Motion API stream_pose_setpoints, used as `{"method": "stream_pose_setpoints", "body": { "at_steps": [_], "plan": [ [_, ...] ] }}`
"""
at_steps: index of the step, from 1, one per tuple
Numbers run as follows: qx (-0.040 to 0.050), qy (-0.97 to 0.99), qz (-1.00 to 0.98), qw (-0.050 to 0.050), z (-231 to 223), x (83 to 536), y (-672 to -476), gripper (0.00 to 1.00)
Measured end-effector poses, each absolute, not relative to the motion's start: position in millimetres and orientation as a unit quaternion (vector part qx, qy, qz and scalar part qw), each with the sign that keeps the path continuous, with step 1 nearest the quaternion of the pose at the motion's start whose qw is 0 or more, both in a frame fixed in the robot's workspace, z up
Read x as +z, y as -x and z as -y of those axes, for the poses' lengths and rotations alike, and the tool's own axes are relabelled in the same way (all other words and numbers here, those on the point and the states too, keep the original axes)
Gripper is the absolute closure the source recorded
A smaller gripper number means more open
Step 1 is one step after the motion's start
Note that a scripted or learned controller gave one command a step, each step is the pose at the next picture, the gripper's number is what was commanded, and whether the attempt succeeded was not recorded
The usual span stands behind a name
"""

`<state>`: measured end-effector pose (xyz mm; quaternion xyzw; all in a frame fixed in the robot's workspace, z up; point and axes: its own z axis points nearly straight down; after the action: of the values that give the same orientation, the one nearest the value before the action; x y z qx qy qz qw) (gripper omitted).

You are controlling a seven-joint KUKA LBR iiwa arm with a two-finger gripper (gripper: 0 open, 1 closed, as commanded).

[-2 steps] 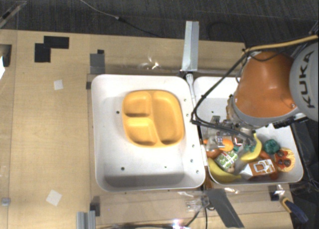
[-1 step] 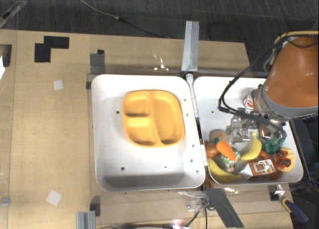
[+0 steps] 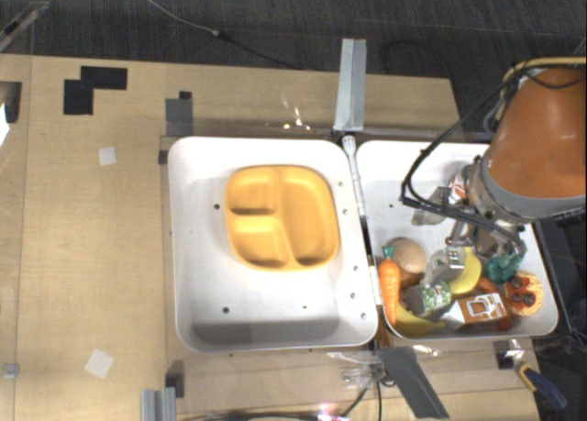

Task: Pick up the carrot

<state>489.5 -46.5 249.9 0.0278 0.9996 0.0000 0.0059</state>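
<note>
**Carrot waits by the bin wall, gripper hangs to its right**

The carrot (image 3: 389, 289) lies in the right bin (image 3: 385, 167), close against its left wall, with its fat end pointing far and its tip pointing near. A round tan potato (image 3: 408, 255) touches it on the right. The gripper (image 3: 447, 265) is just right of the carrot, over a yellow banana (image 3: 469, 274) and a small green packet (image 3: 435, 297) (nothing sits between its fingers). I cannot tell if the fingers are open or closed. The left bin (image 3: 197, 245) holds a yellow divided plate (image 3: 279, 216). More toys lie at the near right corner.
</note>
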Motion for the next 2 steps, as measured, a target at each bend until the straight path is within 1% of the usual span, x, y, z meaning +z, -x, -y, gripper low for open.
{"method": "stream_pose_setpoints", "body": {
  "at_steps": [1,2],
  "plan": [
    [0.0008,-0.127,-0.992,0.003,27.8,184.4,-488.4,0.0],
    [0.0004,-0.152,-0.988,0.005,56.7,186.0,-520.7,0.0]
  ]
}}
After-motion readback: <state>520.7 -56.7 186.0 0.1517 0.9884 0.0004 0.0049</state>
